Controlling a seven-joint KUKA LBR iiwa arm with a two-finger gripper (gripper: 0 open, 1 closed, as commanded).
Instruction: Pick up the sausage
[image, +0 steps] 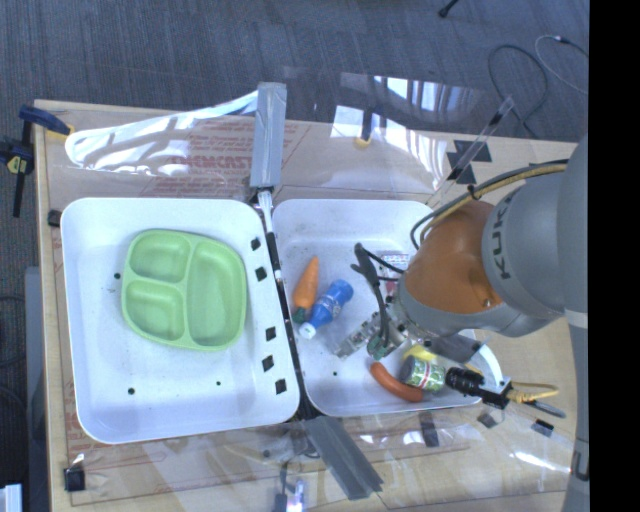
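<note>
One reddish-brown curved sausage (396, 383) lies near the front rim of the right white bin (330, 400), just beside a green-labelled can (424, 372); the fingers (372, 338) hang just behind it, their spread impossible to tell. A good grasp would straddle the sausage's middle, avoiding the can.

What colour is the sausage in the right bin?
Reddish-brown; the sausage shows best in the camera view, beside a small can.

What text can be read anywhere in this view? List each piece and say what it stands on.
"KU": grey raised letters on the arm's housing, cut off at the right.
Red printing on the clear plastic sheet behind the left bin: too blurred and creased to read.
Label on the small can beside the sausage in the right bin: too small to read.
The blue bottle shows no legible text.
</note>
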